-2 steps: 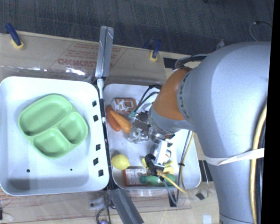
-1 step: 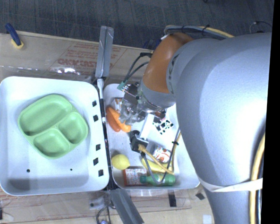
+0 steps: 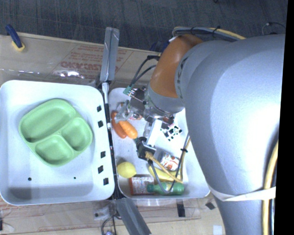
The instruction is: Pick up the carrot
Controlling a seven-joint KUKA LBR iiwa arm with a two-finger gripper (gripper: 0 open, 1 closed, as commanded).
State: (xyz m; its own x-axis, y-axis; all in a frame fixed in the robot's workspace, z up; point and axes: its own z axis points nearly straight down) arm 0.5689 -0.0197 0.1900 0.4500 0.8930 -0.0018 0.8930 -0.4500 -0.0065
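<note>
While dark carpet borders the cardboard-covered worktop (image 3: 51,54), I see the carrot (image 3: 124,129) in the right bin (image 3: 198,191), just beside the end effector (image 3: 133,108); whether it is grasping, I cannot tell.

This looks like a robotics lab rather than anyone's kitchen. A big grey robot arm (image 3: 237,110) with an orange band reaches over a wooden counter (image 3: 56,54) carrying two shallow white bins (image 3: 6,145), held by metal brackets (image 3: 109,52). Loose cables (image 3: 140,72) trail from the wrist, the food is plastic toys, and dark carpet (image 3: 69,8) lies beyond.
</note>
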